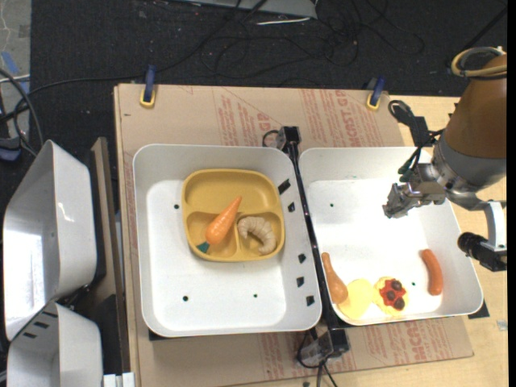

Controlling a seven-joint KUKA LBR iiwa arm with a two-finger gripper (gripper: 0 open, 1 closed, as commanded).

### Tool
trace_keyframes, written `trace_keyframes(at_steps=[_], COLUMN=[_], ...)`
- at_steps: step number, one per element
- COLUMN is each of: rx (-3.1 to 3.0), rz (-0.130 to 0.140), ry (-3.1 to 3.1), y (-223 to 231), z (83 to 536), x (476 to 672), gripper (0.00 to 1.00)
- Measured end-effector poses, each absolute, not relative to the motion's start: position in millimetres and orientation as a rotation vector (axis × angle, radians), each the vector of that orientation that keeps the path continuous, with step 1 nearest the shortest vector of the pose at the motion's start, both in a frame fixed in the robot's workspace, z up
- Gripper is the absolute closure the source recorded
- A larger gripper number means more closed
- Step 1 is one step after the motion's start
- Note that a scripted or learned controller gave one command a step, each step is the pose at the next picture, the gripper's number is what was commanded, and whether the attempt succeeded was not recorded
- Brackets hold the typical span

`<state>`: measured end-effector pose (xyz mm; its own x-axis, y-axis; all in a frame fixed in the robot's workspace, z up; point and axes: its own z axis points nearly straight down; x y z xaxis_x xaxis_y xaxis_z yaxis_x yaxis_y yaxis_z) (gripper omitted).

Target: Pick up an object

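In the right bin [355, 216], several toy foods lie near the front edge: an orange drumstick-like piece [333, 278], a yellow piece with a red berry top [382, 295], and an orange sausage [434, 271]. My gripper [400, 203] hangs over the bin's back right part, above and behind these pieces, with nothing seen between its fingers. In the left bin [161, 297], a yellow divided plate [201, 190] holds a carrot [223, 221] and a pale shrimp [258, 232].
The bins sit on a cardboard-topped bench [226, 111] with two clamps at the back edge. A black divider strip [300, 216] runs between the bins. White containers [40, 240] stand off the bench at the left. Cables lie on the dark floor behind.
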<state>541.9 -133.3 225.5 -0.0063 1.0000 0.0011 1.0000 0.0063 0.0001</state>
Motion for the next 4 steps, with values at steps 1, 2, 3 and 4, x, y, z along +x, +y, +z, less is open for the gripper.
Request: trace_keyframes(at_steps=[1,2,3,4], rx=[-2.211,-2.209,-2.21,-2.21], rz=[-0.003,-0.002,0.001,0.002], ry=[-2.231,-2.23,-2.229,-2.229], y=[-77,-15,38,90], z=[237,239,226,218], x=[537.7,526.7,523.7,520.4], gripper=[1.0,1.0,1.0,1.0])
